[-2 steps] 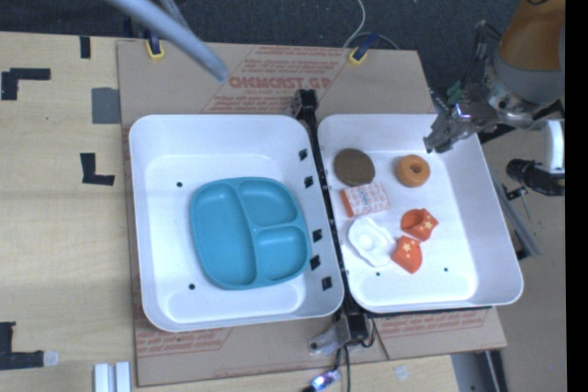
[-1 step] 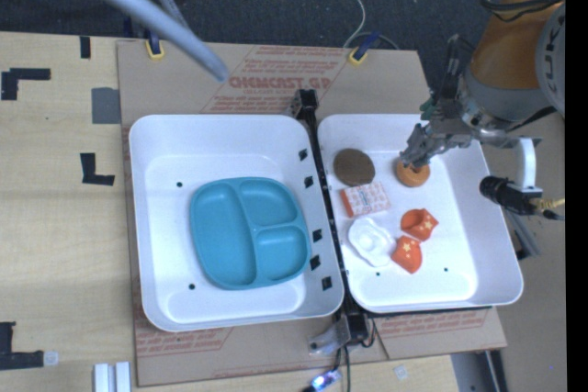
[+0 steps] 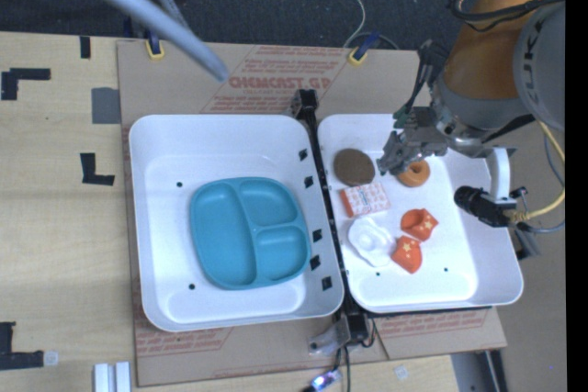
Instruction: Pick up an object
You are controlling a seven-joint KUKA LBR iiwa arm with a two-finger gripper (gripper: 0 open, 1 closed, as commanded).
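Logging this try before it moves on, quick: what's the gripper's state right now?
Gripper: low in the right bin, between the brown disc and the small orange ring; open or shut cannot be told, and no held object is visible.

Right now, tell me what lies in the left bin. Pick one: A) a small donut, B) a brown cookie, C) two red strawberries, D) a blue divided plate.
D. The blue divided plate lies alone in the left bin, while the donut, strawberries and cookie all sit in the right bin.
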